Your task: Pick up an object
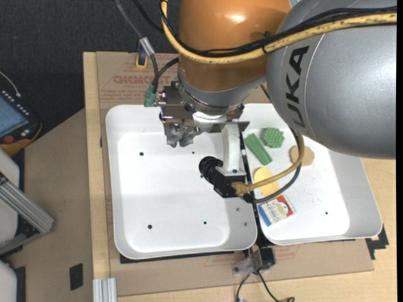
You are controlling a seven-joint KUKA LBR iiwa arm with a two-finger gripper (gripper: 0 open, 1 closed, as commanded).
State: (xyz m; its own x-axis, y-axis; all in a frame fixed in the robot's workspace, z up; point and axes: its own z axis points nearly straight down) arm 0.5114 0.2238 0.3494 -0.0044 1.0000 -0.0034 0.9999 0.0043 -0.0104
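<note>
Green block [257, 148] well right of gripper [179, 137], finger state unclear.

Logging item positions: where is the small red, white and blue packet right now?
In the camera view, the packet lies in the right bin, near its front-left corner, just below the yellow object.

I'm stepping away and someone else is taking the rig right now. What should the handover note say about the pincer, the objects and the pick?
Pincer: hangs over the far part of the left bin, nothing visible between its fingers; open or shut can't be told.
Objects: all in the right bin, near the divider: green block, green studded piece, yellow piece, red-and-blue card.
Done: no pick yet.
Left: move to the right bin, grasp one object, lift it.
</note>
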